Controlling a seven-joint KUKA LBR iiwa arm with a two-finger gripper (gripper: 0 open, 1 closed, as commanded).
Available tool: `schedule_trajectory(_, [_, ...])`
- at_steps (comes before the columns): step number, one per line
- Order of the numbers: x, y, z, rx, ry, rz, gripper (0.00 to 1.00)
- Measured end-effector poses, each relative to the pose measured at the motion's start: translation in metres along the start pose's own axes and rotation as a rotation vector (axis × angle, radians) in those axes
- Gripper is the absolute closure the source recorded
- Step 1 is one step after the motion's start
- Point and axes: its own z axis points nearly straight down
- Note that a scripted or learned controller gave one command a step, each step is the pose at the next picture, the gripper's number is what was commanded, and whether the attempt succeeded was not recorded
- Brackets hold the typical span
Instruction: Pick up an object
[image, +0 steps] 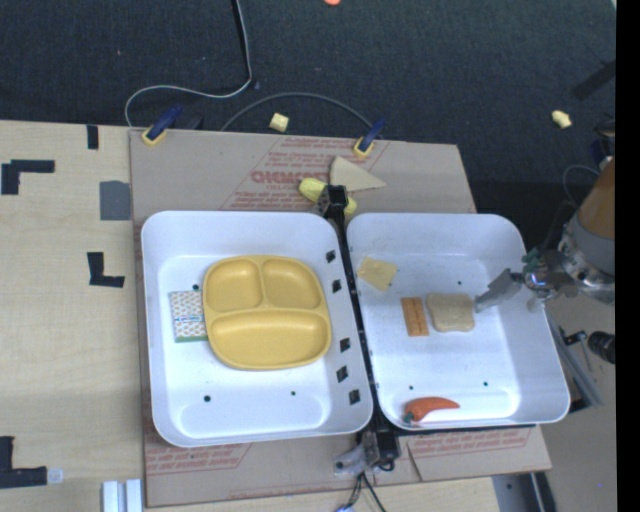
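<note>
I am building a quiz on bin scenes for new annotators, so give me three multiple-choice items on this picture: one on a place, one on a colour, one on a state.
1. Where does the yellow divided plate lie?
A. in the left bin
B. in the right bin
C. on the dark floor

2. What colour is the long curved item near the right bin's front wall?
A. blue
B. orange-red
C. green

3. How does the small patterned box stand to the plate?
A. on top of it
B. against its left edge
C. in the other bin

Answers: 1 A, the plate rests on the left bin's floor. 2 B, it is orange-red against the white. 3 B, it lies at the plate's left side.
</note>
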Motion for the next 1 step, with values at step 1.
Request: schedule_trajectory(1, [0.0997, 0.0594, 0.1147, -0.006, -0.003, -0.009, 0.0])
